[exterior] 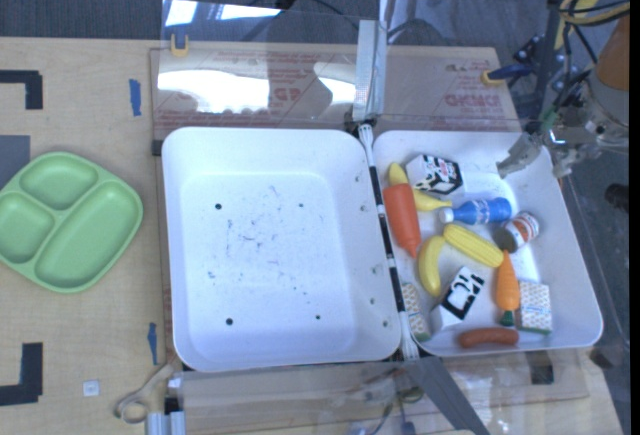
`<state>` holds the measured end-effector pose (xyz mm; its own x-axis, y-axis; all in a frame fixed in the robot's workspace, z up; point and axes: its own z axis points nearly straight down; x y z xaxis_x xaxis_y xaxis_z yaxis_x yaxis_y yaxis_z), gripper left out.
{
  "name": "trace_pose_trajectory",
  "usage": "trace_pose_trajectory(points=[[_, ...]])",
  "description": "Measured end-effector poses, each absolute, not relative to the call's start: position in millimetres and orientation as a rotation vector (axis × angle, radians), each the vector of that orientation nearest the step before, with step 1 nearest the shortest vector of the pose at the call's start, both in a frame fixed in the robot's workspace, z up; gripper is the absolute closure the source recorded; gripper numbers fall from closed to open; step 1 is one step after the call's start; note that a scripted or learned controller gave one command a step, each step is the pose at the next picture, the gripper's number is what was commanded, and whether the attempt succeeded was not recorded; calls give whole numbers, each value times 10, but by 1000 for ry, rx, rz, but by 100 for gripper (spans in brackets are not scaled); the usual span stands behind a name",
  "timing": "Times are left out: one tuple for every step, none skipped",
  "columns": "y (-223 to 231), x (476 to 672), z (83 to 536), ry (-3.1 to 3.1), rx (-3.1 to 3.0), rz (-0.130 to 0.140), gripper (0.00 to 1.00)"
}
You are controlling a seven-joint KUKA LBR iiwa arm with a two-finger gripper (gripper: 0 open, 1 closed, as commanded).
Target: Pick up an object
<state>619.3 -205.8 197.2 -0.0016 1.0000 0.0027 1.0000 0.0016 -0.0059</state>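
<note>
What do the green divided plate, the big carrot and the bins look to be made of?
Green plate: probably matte moulded plastic, with an even colour and soft rounded dividers. Big carrot: likely a plastic toy, smooth with a slight sheen. Bins: seemingly thin white plastic with rounded corners; the left one looks scuffed.

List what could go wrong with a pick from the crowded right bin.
The toys lie packed: the yellow bananas touch the blue bottle and large carrot, so a grasp may nudge neighbours or catch two. The end effector hovers at the right bin rim's far corner and could clip it descending.
</note>
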Motion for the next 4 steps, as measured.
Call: trace_pose_trajectory(points=[[-1529,5447,1442,-2186,-2248,5,0],[-1738,5941,2524,-2215,-2225,3,0],[-1667,5650,1619,-1917,-2479,8,0],[-1855,5312,1131,-2169,-2284,-11,0]])
